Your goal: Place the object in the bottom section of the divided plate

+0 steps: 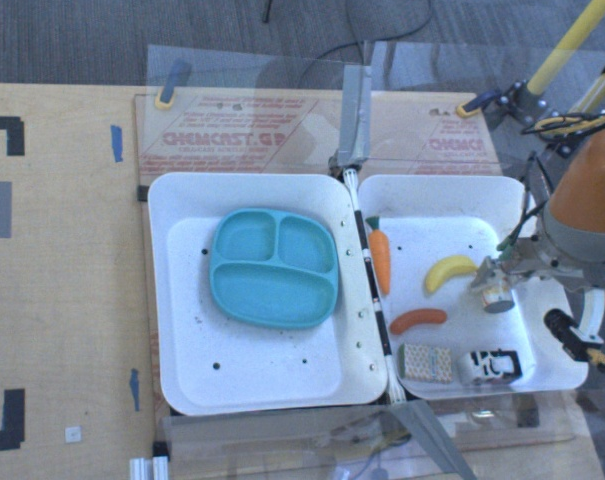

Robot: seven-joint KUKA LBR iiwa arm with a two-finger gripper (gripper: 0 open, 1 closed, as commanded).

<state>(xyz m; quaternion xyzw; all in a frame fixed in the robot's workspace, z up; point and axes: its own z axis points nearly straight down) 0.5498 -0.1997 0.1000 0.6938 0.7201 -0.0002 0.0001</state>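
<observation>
Plate: smooth turquoise divided plate (275, 268), rounded corners, three sections, in the left bin (182, 368).
Gripper: metallic gripper (494, 293) low over the right bin (542, 368), just beside the banana; finger spread cannot be told.
Banana: curved yellow banana (448, 271).
Carrot: tapered orange carrot (381, 257) by the divider.
Sausage: glossy red sausage (418, 320).
Sponge: speckled square sponge (427, 363).

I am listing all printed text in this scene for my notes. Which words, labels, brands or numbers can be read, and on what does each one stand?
"CHEMCAST GP": red print on the protective film of the clear acrylic sheet behind the white bins; the smaller red lines around it are too blurred to read.
The red print on the same film at the right is too blurred to read.
The small black-and-white object carries markings too small to read.
</observation>
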